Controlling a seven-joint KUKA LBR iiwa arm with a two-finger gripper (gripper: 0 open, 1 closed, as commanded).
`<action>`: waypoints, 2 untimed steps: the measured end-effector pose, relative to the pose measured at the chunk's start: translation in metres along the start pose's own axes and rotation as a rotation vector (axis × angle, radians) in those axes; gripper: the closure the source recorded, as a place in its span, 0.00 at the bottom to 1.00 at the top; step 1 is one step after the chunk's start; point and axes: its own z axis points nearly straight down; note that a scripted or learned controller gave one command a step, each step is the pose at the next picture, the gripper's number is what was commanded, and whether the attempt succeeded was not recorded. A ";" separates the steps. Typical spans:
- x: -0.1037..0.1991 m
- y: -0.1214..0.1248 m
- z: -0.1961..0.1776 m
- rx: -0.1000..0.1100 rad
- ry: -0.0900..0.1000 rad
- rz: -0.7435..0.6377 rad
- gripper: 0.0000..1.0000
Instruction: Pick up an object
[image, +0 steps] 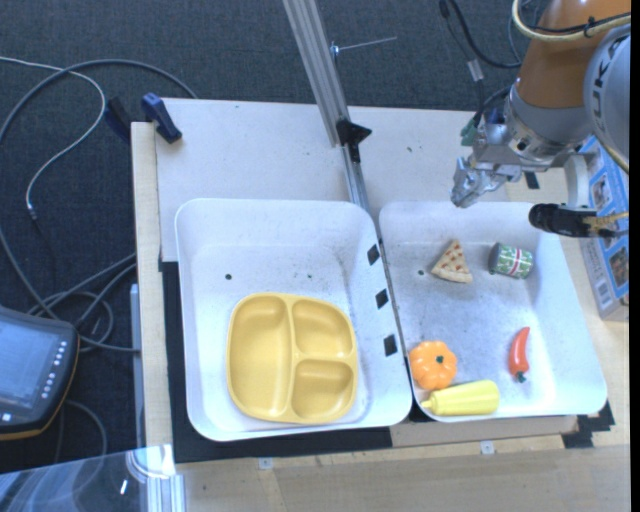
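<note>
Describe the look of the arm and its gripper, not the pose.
The arm is grey, with a broad orange band above the wrist and dark lettering on its grey shell. Black cables run beside it. The gripper is small, metallic silver-grey, on a rounded grey wrist.

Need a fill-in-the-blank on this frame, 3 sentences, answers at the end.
1. The yellow divided tray lies in the ____ bin.
2. The orange pumpkin touches the ____ corn cob.
3. The gripper hangs above the right bin's ____ edge, apart from the pizza slice.

Missing words: left; yellow; far
</note>
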 end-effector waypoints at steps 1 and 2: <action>0.047 -0.009 -0.002 0.000 0.000 0.001 1.00; 0.092 -0.016 0.002 0.001 -0.001 0.001 1.00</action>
